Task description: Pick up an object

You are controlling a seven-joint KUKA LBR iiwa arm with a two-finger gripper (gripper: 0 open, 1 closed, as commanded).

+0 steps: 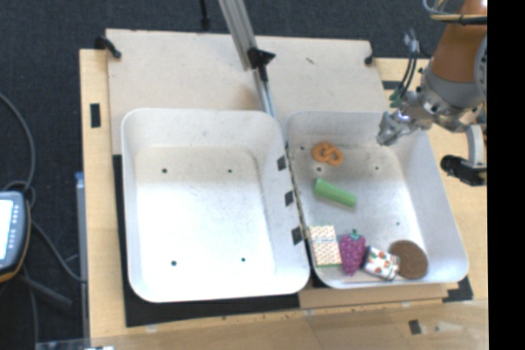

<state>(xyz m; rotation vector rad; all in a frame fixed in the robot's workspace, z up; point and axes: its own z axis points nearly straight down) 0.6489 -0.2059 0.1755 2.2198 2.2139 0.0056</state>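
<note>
Camera view: gripper (388,133) hangs over right bin (426,168), upper corner; jaws' state, cannot tell. Nearest pick, orange pretzel (327,153), lies toward 8 o'clock; green cylinder (335,193) beyond, long axis running 10-to-4.

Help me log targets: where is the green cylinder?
The green cylinder lies mid right bin, just below the orange pretzel.

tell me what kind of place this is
Likely a robotics lab's grasp-testing bench: two white bins on a board, small toy items such as a green cylinder, and a robot arm whose claw hangs over the right bin.
</note>
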